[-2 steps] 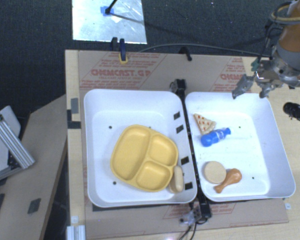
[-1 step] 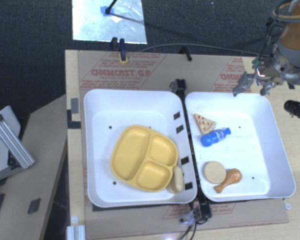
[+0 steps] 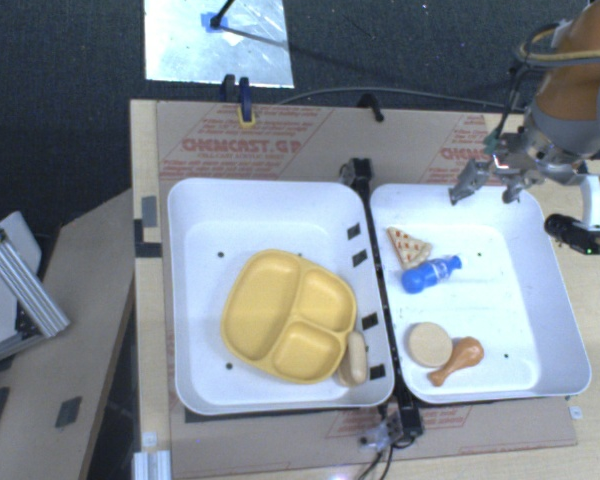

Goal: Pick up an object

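Camera view: we note a blue bottle (image 3: 430,273), lying tilted in the right bin (image 3: 555,268). Hand (image 3: 487,190) hangs released over the bin's far edge, holding nothing.

Two bins (image 3: 280,193), one tray (image 3: 290,313), five foods (image 3: 430,273).

one fixed camera above the bench (image 3: 100,268) — looking down aslant on both bins (image 3: 280,193).

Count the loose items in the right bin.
4: pizza slice at upper left, blue bottle just below it, round cookie and drumstick near the front.
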`<move>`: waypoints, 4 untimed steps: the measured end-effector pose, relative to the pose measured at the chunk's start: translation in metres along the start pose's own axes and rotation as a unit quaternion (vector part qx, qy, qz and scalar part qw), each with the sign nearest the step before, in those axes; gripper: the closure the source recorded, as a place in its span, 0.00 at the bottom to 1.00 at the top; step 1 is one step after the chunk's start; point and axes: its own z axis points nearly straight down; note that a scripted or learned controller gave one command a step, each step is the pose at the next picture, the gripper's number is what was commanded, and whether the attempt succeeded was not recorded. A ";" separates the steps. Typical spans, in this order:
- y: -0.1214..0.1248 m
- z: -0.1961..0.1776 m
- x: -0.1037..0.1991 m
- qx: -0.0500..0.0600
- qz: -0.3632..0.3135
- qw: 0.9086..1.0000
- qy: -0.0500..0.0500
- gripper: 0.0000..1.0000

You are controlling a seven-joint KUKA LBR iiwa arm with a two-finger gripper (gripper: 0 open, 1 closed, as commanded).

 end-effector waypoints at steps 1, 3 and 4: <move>-0.005 0.043 0.004 0.000 0.001 1.000 0.000 0.00; 0.004 0.088 0.004 -0.004 -0.001 1.000 -0.001 1.00; 0.014 0.031 -0.003 -0.004 0.000 1.000 -0.001 1.00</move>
